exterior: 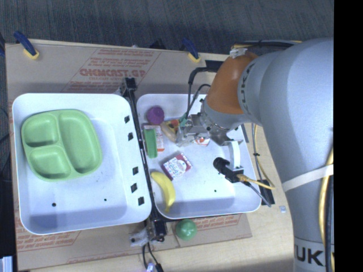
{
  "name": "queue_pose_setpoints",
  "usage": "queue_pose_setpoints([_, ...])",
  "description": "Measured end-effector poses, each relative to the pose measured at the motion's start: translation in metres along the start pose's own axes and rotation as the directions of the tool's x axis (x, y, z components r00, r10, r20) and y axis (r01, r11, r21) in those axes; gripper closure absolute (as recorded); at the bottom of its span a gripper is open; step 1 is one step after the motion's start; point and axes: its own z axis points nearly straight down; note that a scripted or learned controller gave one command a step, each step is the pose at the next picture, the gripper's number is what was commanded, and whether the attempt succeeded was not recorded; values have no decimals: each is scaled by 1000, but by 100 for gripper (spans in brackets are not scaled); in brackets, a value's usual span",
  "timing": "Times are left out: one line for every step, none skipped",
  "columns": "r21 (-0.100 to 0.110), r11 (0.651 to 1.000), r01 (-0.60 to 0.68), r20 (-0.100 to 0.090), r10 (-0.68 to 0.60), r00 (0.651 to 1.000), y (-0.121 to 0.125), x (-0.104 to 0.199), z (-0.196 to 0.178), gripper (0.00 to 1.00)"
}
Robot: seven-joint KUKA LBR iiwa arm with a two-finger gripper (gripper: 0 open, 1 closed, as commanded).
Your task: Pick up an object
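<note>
Gripper [190, 128] I've got low at the right bin's [244, 204] twelve o'clock, crowding the purple ball [155, 115] for a grab, clench unreadable.

Bulky grey arm [295, 112], orange wrist band [226, 89], white stripe, black lettering near base.

floor: dark grey ribbed carpet [113, 10] across the top | counter [272, 242]: pale wood, bare at lower right | cover: brown cardboard sheet [108, 67] with red print lying flat on the counter | clamps: blue clamp [25, 44] at far-left corner, second blue clamp [190, 49] at the far edge | light: even, soft shadows
</note>
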Motion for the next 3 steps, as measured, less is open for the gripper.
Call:
queue_pose_setpoints([-4, 1000, -4, -1, 4, 1000, -37, 23, -125, 100])
queue_pose_setpoints([-2, 1000, -5, 0, 5, 1000, -113, 5, -135, 100])
queue_pose_setpoints([-4, 1000, -6, 0, 6, 1000, -76, -67, -138, 100])
